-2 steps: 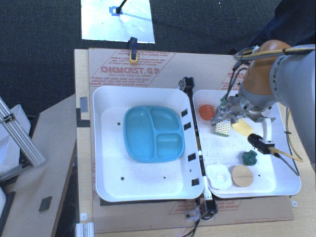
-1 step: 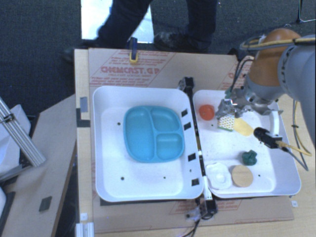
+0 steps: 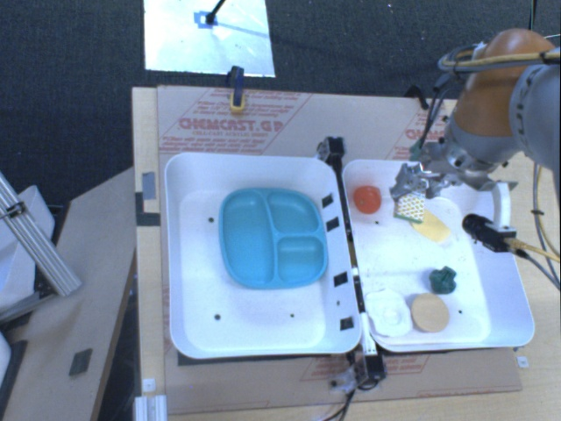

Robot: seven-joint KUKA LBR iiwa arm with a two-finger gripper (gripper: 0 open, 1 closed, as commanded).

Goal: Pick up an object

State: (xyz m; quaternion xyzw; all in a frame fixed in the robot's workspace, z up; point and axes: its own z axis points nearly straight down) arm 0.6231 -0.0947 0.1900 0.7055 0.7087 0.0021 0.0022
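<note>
- Two shallow white bins are seen side by side on a tabletop (image 3: 149,147) covered with printed cardboard.
- The left white bin (image 3: 197,323) is occupied by a light-blue plastic tray with three compartments (image 3: 272,237), lying flat near its middle.
- The right white bin (image 3: 504,314) is reached into by the grey arm with an orange band (image 3: 500,86), coming from the right edge.
- The metal two-finger gripper (image 3: 410,191) is positioned over the far part of the right bin.
- A small yellow-and-white checkered piece (image 3: 410,206) is seen directly beneath the gripper; whether it is clamped cannot be told, and the gripper's opening cannot be judged.
- A pale yellow oblong item (image 3: 431,227) lies just beside the checkered piece, towards the near side.
- A round orange-red ball (image 3: 367,199) is located left of the gripper, close to the divider between the bins.
- A dark green crumpled object (image 3: 443,279) rests nearer the front, apart from the gripper.
- A tan flat disc (image 3: 430,312) and a white round lid-like item (image 3: 387,311) are set next to each other at the front of the right bin.
</note>
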